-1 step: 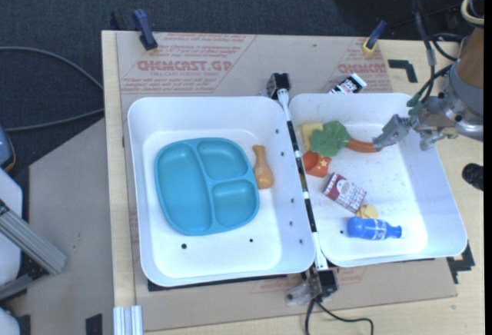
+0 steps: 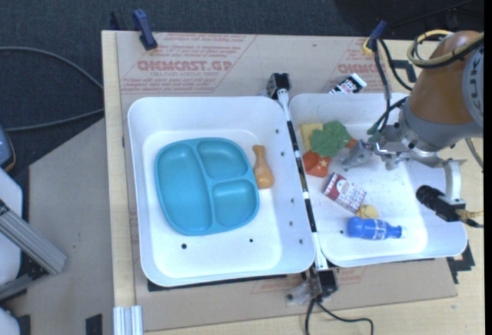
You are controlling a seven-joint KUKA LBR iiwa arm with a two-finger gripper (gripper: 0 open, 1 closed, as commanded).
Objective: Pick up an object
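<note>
The left bin (image 2: 154, 122) held a blue divided plate (image 2: 206, 185), and a tan wooden pin (image 2: 262, 168) lay just right of the plate, its long axis running roughly away from the camera with the narrow end farther off. Further right of the plate, across the divider, the right bin (image 2: 430, 245) held a yellow piece (image 2: 309, 133), a green leafy toy (image 2: 331, 137), a red toy (image 2: 315, 164), a red-and-white packet (image 2: 344, 193) and a blue bottle (image 2: 373, 230). The bottle lay on its side, long axis across the view, cap end pointing away from the plate. The gripper (image 2: 355, 155) hovered right of the red toy and above the packet; whether it was apart or together could not be told. The bottle lay nearer the camera than the gripper, apart from it.
</note>
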